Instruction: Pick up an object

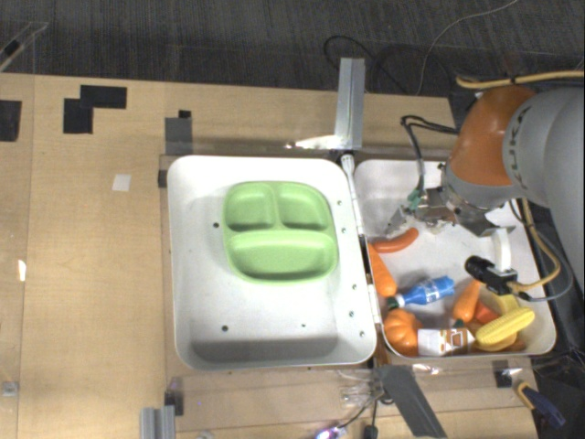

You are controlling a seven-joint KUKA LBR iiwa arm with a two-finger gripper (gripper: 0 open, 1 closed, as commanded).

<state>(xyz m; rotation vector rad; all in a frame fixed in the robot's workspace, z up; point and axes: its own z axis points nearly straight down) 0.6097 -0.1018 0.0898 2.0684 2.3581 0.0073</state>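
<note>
Green divided plate point(279, 230); white bins point(196, 273); yellow banana point(505, 326); blue bottle point(426, 293).

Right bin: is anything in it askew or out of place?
Nothing looks spilled or damaged. The toys lie heaped against the right bin's near wall, with one carrot along the divider. The green tray sits squarely in the left bin.

On the worktop point(82, 273), a green divided plate point(279, 230) is lying in the left bin point(196, 337); the claw point(404, 216) is hovering over the right bin point(384, 176), just above a red sausage point(396, 240).
</note>
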